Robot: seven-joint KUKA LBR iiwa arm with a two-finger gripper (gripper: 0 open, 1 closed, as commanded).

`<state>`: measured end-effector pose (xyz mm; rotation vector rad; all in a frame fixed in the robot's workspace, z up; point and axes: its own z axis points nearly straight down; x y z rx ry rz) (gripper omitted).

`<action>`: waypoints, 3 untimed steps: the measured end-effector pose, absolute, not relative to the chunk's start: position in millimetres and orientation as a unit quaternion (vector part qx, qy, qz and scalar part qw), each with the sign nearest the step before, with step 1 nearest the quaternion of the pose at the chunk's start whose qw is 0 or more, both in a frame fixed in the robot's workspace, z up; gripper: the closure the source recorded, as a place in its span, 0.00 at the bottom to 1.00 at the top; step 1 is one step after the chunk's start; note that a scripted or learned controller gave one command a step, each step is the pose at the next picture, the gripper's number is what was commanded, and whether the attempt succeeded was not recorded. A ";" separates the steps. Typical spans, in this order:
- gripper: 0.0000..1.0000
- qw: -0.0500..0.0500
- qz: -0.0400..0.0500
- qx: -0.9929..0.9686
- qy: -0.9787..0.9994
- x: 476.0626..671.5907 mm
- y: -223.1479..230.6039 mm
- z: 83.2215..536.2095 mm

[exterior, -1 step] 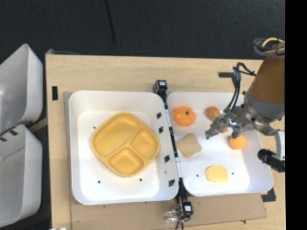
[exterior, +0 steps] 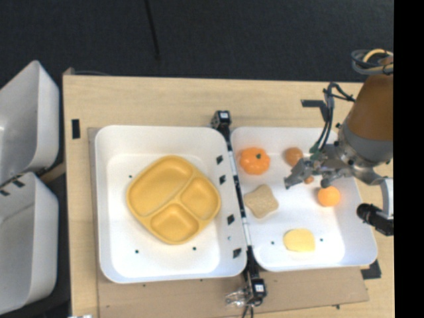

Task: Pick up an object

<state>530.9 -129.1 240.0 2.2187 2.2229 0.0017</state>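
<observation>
Camera view, fixed overhead, slanted.

Bench (exterior: 165,101): pale wood, centre of frame, dark floor beyond the top edge.

Left bin (exterior: 112,244): white, shallow, centre-left. Contents: yellow tray (exterior: 173,199), three compartments, set at an angle in the bin's middle.

Right bin (exterior: 344,244): white, shallow, centre-right, touching the left bin along a strip of black clips. Contents:
- pumpkin (exterior: 254,160), orange with dark stem, upper left of the bin, near the dividing strip.
- bread (exterior: 261,201), tan slice, just below the pumpkin, left side of the bin.
- lemon (exterior: 299,240), pale yellow, lower middle of the bin, apart from the rest.
- brown ball (exterior: 293,156), small, upper middle, just left of the gripper.
- orange ball (exterior: 328,196), right of middle, just below and right of the gripper.

Arm (exterior: 371,121): grey with orange band, entering from the right edge, over the upper right of the right bin.

Gripper (exterior: 310,171): dark, low over the right bin, between brown ball and orange ball. Fingers spread apart, nothing between them.

White moulded shapes (exterior: 23,177): far left edge, off the bench.

Black cable (exterior: 149,18): thin, on the dark floor, upper left.
</observation>
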 end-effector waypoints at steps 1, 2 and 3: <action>0.00 -0.001 -0.002 0.708 0.706 528.3 -121.0 183.0; 0.00 0.000 -0.002 0.708 0.706 535.9 -128.9 128.9; 0.00 0.001 0.000 0.709 0.706 536.7 -131.0 100.9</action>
